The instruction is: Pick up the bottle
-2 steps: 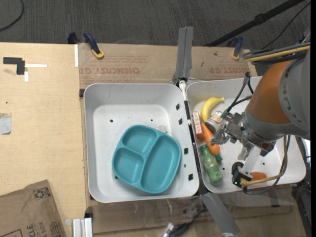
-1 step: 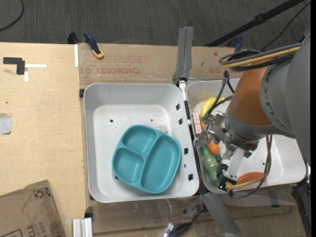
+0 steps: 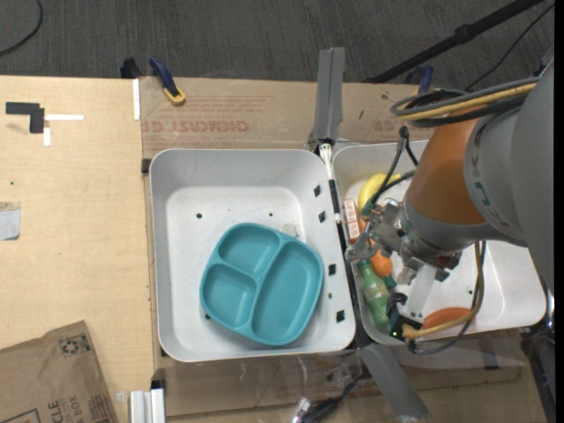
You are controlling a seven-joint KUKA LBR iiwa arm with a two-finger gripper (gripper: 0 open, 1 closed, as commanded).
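From the camera above the bench, my pincer (image 3: 381, 256) hangs low in the right bin (image 3: 520, 300), close to its left wall; whether its fingers are spread or pressed together I cannot tell. The bottle (image 3: 376, 294) lies on its side just beneath me, green, with an orange cap end up near my wrist, hard against that wall, a yellow banana-like thing (image 3: 374, 189) beyond. The left bin (image 3: 176, 192) holds a teal divided plate (image 3: 262, 283). I judge the bottle light, stiff plastic, smooth and prone to roll, so I would pinch across its mid-body
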